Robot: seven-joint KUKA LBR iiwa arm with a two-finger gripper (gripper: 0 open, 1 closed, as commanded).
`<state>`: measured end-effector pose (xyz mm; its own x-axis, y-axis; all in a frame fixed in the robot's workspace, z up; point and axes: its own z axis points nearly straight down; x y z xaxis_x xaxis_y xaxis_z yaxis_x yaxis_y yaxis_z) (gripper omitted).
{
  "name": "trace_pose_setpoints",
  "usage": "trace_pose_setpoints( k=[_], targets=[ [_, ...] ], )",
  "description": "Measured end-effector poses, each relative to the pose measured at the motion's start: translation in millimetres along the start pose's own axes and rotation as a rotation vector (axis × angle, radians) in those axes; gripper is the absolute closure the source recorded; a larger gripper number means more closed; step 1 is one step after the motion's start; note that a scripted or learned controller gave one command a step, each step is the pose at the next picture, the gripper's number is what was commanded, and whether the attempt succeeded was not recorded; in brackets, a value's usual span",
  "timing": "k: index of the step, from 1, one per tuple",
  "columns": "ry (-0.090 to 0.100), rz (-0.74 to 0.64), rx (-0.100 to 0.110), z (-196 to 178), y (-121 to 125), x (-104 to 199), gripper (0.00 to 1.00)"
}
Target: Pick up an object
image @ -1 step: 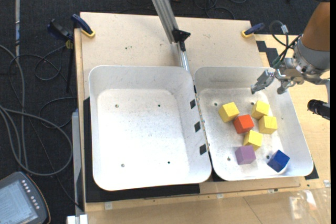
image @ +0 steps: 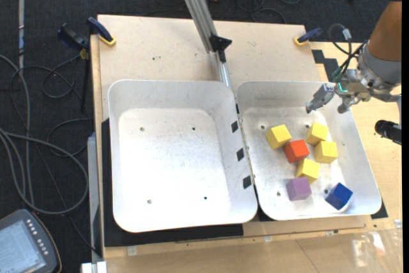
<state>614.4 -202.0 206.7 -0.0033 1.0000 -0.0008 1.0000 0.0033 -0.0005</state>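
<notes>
1. Blue cube [image: 339,195] sits nearest the camera, front right corner of the right bin [image: 268,208]; purple cube [image: 298,188] just beside it.
2. Cluster behind: orange cube [image: 296,150] ringed by four yellow ones; nearest to the jaws is the yellow cube [image: 317,132].
3. Gripper [image: 331,99] hovers over the bin's back right rim, jaws spread, nothing between them.
4. Target lies just forward of the jaws and slightly left: short drop, likely.

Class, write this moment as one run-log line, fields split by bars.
hand: open, above right bin's far edge | holding: nothing | blocks in right bin: four yellow, one orange, one purple, one blue
</notes>
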Motion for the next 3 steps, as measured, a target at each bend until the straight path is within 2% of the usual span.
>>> trace_pose_setpoints(
  k=[1,2,3],
  targets=[
    [0.002,0.001,0.005,62,-3,7,0.0],
    [0.0,0.003,-0.003,92,-2,6,0.0],
    [-0.001,0.002,-0.004,83,-1,6,1.0]
  ],
)
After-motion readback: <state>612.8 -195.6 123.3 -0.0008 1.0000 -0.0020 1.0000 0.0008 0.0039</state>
